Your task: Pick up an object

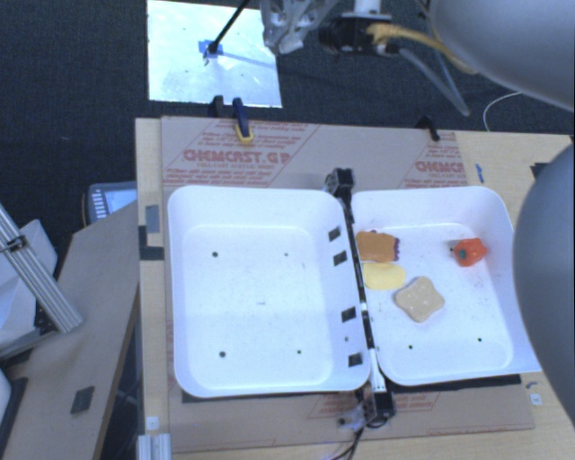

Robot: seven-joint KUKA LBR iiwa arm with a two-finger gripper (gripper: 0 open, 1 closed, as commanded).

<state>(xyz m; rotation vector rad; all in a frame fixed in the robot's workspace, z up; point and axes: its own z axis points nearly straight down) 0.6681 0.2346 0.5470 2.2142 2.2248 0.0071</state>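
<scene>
Orange toy (468, 252) lies in right bin (503, 334), well below the claw (289, 27)

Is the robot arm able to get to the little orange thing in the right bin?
Probably yes. The orange thing lies alone in the right bin, apart from the toast-shaped piece and the yellow piece, with nothing over it.

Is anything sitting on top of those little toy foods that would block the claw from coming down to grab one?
Nothing visible does. The orange-red toy, orange block, yellow disc and tan toast-shaped piece lie uncovered in the right white bin.
</scene>
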